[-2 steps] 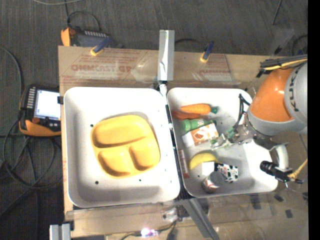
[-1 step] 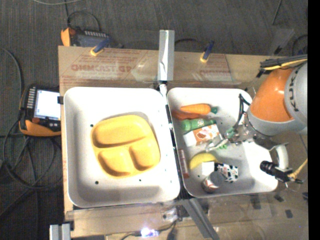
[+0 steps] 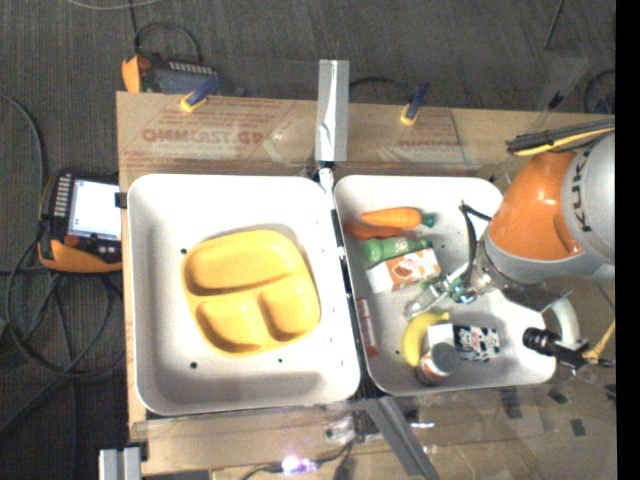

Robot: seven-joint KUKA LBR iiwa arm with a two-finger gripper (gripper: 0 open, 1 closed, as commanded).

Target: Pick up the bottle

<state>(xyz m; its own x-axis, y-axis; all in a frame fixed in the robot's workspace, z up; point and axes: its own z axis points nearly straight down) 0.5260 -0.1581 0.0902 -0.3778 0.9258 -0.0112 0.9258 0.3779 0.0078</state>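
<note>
The bottle (image 3: 398, 259) lies on its side in the right bin (image 3: 520, 373), with a green top end and an orange and white label. My gripper (image 3: 447, 290) hangs low over the bin, just right of and below the bottle's label end, close to it. I see nothing between its fingers. The grey arm with its orange band (image 3: 540, 218) reaches in from the right and hides the bin's right side.
An orange carrot (image 3: 392, 218) lies just behind the bottle. A yellow banana (image 3: 415, 336), a small cow-patterned carton (image 3: 474, 340) and a can (image 3: 434, 365) sit at the bin's front. The left bin (image 3: 150, 298) holds a yellow divided plate (image 3: 252, 290).
</note>
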